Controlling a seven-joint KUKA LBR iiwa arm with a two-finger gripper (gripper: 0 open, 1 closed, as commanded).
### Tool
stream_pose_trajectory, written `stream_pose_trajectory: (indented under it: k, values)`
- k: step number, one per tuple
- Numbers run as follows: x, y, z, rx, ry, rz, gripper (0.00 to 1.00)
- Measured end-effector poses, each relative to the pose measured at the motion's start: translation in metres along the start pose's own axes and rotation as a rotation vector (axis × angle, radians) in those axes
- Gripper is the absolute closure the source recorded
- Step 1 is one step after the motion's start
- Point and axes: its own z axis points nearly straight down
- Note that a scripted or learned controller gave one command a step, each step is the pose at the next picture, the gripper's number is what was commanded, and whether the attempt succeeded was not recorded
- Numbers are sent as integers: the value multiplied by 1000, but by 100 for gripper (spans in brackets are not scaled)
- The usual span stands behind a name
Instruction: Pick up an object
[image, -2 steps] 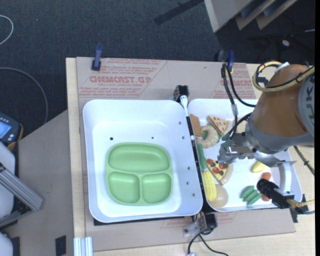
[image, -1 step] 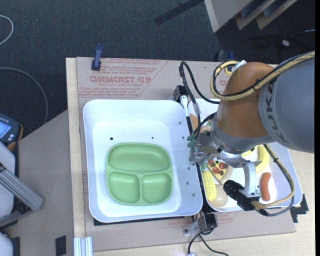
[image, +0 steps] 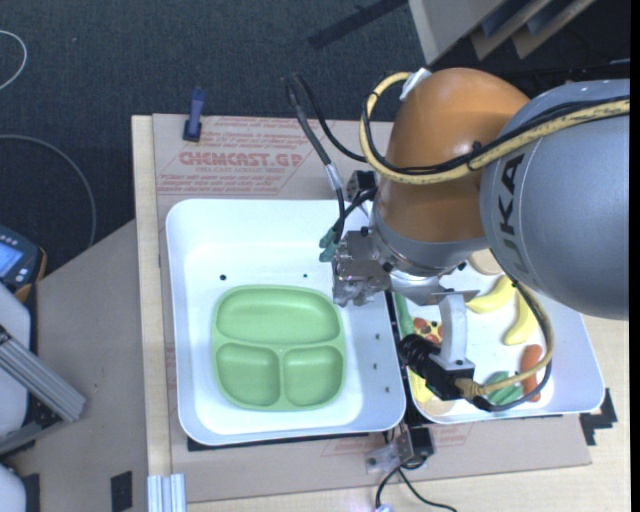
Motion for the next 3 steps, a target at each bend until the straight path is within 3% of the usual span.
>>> stream_pose_trajectory:
  k: [1,2,3]
  values:
    - [-53,-4,65,15,-5,15,100]
    - [-39,-2,188,3,-7,14,100]
    - [13,134,-41,-17,-1,5,100]
